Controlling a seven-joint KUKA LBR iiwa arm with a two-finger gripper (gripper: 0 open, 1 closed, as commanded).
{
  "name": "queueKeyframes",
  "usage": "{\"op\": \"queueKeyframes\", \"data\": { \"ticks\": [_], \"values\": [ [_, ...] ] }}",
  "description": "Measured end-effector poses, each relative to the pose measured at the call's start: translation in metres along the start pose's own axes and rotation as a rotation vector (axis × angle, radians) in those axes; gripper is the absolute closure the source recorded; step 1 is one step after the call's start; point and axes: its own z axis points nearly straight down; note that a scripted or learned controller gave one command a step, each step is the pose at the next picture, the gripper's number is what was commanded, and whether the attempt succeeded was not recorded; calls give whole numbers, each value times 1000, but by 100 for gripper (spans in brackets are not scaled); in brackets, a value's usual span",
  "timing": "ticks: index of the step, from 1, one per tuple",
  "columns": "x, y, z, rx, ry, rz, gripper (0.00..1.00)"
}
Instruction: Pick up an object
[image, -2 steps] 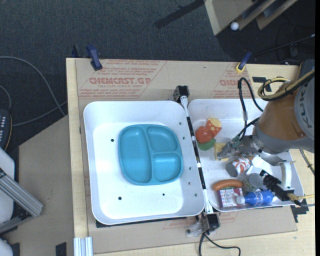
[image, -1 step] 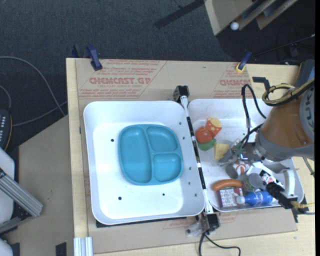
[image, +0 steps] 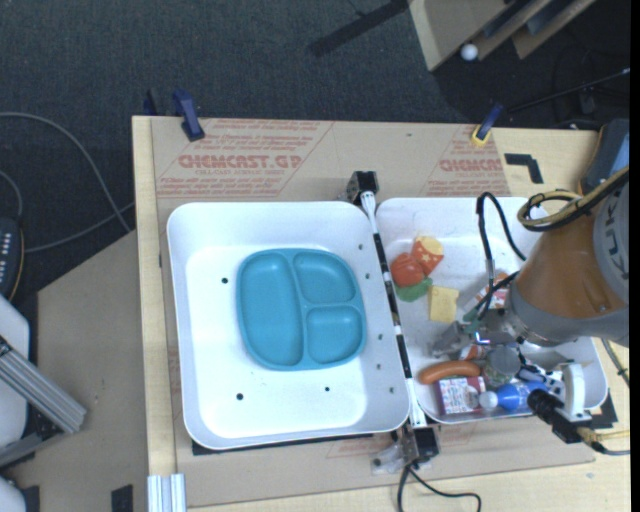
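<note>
arm (image: 565, 275): reaching in from right | gripper (image: 470, 340): lowered, pointing left

Right bin (image: 400, 215) crowded (toys, arm (image: 565, 275)); left bin (image: 200, 300) roomy.

You can read red print on the brown cardboard sheet (image: 300, 150) that covers the worktop behind the bins: "CHEMCAST G.P." stands in large outlined red letters at the far left, above the left bin. The same red lettering appears again at the far right of the sheet, above the right bin, though you will only make out part of it there. Smaller red lines run above and below each logo, too fine for you to read.
</note>
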Motion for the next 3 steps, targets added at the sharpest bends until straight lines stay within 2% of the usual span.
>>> {"op": "queueKeyframes", "data": {
  "ticks": [1, 2, 3],
  "values": [
    [8, 0, 0, 0, -1, 0, 0],
    [8, 0, -10, -1, -2, 1, 100],
    [56, 24, -96, 12, 7, -3, 100]
  ]
}}
